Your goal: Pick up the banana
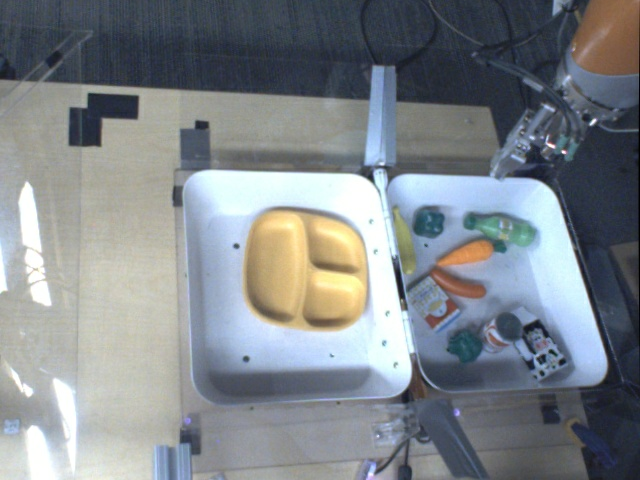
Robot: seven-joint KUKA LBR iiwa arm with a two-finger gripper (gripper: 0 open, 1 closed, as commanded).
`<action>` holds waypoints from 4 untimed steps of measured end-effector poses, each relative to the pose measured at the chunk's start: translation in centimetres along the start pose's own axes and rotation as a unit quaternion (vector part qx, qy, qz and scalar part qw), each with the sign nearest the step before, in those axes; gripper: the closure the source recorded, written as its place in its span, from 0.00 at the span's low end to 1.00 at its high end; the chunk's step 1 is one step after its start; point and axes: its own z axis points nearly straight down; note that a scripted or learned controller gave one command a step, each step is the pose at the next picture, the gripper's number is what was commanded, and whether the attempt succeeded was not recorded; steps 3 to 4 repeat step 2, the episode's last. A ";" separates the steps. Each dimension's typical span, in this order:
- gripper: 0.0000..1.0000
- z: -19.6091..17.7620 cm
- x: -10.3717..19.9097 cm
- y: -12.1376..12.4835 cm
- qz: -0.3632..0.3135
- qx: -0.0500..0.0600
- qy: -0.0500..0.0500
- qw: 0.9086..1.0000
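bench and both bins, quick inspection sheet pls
surface: wooden bench bearing left bin and right bin
job's things: banana against the right bin's left wall
clutter: yellow divided tray in left bin; carrot, green bottle, sausage, small carton in right bin
grippers: gripper above the right bin's far rim, holding nothing
cables: black loops behind the bench
surroundings: dark floor

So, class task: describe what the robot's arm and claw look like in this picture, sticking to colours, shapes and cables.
The arm shows a rounded orange band with a pale grey ring beneath it. Below hangs the claw, a cluttered silvery metal assembly with pale finger parts and small coloured wires. Thin black cables loop across the dark floor behind it.
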 end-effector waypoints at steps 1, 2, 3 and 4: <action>1.00 -1.6 -0.5 -6.2 -0.116 0.000 0.000 0.993; 1.00 2.3 -0.2 -4.3 -0.122 0.000 0.001 0.993; 1.00 2.3 -0.2 -4.3 -0.122 0.000 0.001 0.993; 1.00 2.3 -0.2 -4.3 -0.122 0.000 0.001 0.993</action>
